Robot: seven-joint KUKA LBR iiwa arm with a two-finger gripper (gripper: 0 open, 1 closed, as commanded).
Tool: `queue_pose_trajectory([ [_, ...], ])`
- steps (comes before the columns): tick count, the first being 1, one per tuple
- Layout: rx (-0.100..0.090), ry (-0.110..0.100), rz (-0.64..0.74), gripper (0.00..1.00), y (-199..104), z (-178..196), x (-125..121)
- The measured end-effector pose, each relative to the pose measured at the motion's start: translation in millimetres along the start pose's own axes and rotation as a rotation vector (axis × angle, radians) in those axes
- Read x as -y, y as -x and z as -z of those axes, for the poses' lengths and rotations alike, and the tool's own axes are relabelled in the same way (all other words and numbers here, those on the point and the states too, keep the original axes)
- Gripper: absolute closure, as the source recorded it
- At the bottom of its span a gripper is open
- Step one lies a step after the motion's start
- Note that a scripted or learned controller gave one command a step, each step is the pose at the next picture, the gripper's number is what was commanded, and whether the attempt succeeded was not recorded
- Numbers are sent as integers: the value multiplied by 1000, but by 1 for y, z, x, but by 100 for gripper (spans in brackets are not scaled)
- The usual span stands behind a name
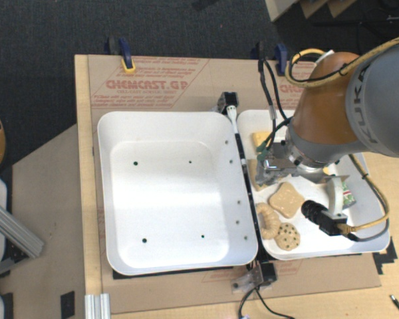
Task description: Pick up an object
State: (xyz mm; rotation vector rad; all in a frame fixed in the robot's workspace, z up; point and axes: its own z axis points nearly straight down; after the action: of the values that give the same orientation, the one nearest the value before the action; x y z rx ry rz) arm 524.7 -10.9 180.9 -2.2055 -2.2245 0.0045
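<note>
The arm's orange band and grey wrist cover much of the right bin (369,244). My gripper (269,165) reaches down at that bin's left side, close to the wall between the bins. A tan toast-shaped piece (286,199) lies just below it. A round cookie with dark chips (288,236) and a lumpy beige piece (267,219) lie near the bin's front left. A yellow piece (261,140) sits at the back left, a green-and-white item (341,193) further right.
The left bin (113,178) stands beside the right one, sharing a middle wall. A black cable connector (322,219) hangs over the right bin. Blue clamps (125,50) hold the cardboard sheet at the back edge.
</note>
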Motion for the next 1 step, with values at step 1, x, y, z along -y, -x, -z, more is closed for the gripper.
queue_pose_trajectory([
  [1, 1, 29, 0, 100, -52, 151, -32],
])
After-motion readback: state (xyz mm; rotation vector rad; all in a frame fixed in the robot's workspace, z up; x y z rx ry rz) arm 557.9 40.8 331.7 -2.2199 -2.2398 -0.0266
